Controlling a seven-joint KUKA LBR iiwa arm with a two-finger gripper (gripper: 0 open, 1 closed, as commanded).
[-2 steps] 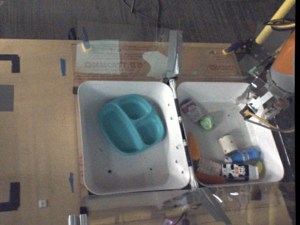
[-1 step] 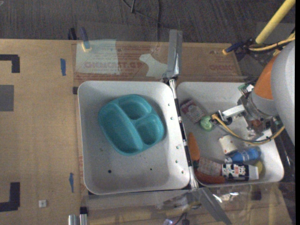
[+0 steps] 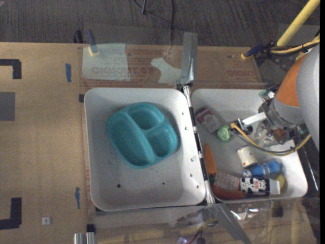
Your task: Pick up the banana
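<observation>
**A:** Where is the hand [image 3: 268, 132]?

**B:** Low over the right bin [image 3: 228, 99], toward its side on the view's right, beneath the orange-banded wrist. It reads as a blur of metal and clear parts, so I cannot tell whether it is apart or together, or whether it touches anything.

**A:** And the banana?

**B:** Probably the pale yellow sliver [image 3: 282, 180] toward the view's bottom edge from the hand, in the bin's corner. Most of it is hidden behind the right end of a black-and-white carton [image 3: 259, 186], so I can't be sure. It lies well apart from the hand.

**A:** What sits closest to the hand?

**B:** A white cup [image 3: 247, 156], tilted, just below and to the view's left of it. A blue bottle [image 3: 266, 168] lies between that cup and the carton.

**A:** Anything off to the side?

**B:** To the view's left of the hand is a small green object [image 3: 223, 133]. Beyond that is a reddish packet [image 3: 208, 120]. Farther from the hand, an orange carrot [image 3: 209, 159] lies along the bin's opposite wall. A dark red piece [image 3: 226, 192] lies at the carton's left end.

**A:** The other bin?

**B:** The left bin [image 3: 132, 184] is well apart from the hand, on the view's left. It holds a teal divided plate [image 3: 142, 134]. Both bins rest on the bench [image 3: 40, 151].
</observation>
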